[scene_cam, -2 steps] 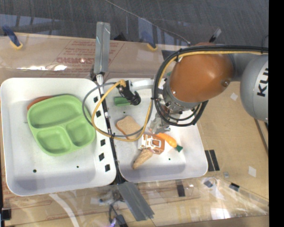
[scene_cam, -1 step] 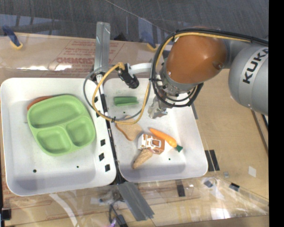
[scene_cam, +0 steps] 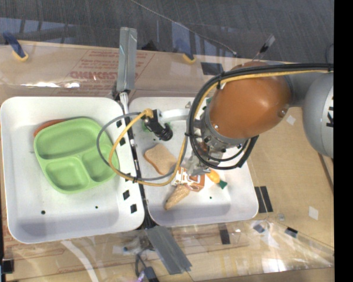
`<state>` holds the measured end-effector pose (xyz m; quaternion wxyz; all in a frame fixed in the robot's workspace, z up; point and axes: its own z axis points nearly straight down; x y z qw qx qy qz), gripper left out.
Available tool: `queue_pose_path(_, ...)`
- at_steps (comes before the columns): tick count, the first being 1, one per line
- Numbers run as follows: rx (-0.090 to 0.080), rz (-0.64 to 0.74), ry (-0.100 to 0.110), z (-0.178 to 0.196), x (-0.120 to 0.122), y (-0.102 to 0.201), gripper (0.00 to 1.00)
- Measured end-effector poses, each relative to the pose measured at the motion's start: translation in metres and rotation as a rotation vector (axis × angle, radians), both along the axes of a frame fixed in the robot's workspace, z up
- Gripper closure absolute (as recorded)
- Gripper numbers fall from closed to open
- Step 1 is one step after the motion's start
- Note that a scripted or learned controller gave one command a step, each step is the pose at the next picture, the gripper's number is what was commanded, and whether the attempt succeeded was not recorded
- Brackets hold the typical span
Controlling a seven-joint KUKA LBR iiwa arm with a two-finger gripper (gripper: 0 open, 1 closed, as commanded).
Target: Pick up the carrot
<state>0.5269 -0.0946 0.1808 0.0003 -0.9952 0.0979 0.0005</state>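
Though partly shaded by the wrist above, easy to spot: one carrot (scene_cam: 215,178), orange with a green end, lying flat on the floor of the right bin (scene_cam: 244,201). Sits just to the view's right of the gripper (scene_cam: 191,178), green end pointing away from it. Touching it or apart: cannot tell. Not seen clamped in the grip. Spread or pressed together: cannot tell either, that part being lost in clutter beneath the wrist.

Reaches in from the view's right: arm (scene_cam: 317,110), with orange band (scene_cam: 246,107) poised over the right bin's middle, wrist turned steeply down, gripper aimed at the bin floor.

Counted close to the gripper: one bread slice (scene_cam: 160,158), just left and slightly higher in the view; one tan cone-shaped piece (scene_cam: 176,198), just below. Well apart to the left, inside the left bin (scene_cam: 23,204): one green divided tray (scene_cam: 76,154), lying over one reddish flat thing (scene_cam: 47,125) peeking out at its upper-left edge. Two bins in all, side by side.
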Motion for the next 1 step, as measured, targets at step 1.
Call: queue_pose_path(1,0.002,-0.053,0.002,0.0105,0.0348,0.0765,1.0)
